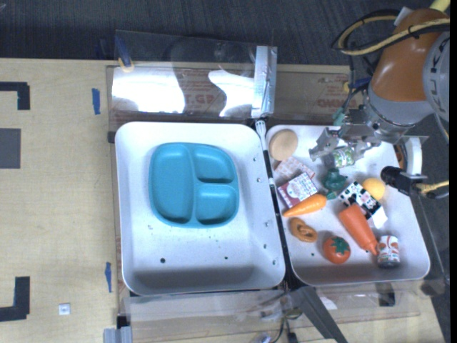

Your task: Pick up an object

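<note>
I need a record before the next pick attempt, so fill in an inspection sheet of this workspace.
Surface: light wooden bench bearing two white bins side by side.
Job's things: right bin holds two toy carrots, a tomato, a pretzel, a tan round piece, a small can, a pink packet and other small toys.
Clutter: left bin holds a blue divided tray.
Grippers: hand low over the right bin's upper part; state unclear.
Cables: yellow and black cables looped above the arm.
Surroundings: cardboard behind the bins; black tape marks on the bench.
</note>
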Controlling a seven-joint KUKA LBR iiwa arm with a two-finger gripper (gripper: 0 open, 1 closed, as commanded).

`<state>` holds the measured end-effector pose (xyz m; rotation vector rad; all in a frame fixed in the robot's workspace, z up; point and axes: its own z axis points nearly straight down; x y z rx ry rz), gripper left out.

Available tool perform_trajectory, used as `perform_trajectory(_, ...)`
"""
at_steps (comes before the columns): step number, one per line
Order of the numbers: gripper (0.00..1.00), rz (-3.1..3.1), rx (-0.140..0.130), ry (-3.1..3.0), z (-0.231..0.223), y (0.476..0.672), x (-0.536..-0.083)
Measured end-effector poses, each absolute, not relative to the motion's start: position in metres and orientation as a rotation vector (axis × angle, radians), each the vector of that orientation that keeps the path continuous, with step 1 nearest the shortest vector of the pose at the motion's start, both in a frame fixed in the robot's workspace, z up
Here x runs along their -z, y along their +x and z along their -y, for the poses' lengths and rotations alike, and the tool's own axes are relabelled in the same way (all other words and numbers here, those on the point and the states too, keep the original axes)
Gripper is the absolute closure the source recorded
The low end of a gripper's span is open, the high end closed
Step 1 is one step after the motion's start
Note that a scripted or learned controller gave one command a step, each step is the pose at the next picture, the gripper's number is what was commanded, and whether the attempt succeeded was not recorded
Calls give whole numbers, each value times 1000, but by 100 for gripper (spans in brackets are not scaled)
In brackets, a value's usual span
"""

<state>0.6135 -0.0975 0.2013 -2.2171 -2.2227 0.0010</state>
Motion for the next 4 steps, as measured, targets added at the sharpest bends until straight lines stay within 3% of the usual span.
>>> perform_trajectory(1,0,2571,-2,-1798,120,571,-146)
perform_trajectory(2,0,2581,4,-1802,163,592,-87)
perform_trajectory(3,100,2584,9,-1808,163,594,-99)
perform_trajectory(4,100,2142,-16,-2278,144,599,-114)
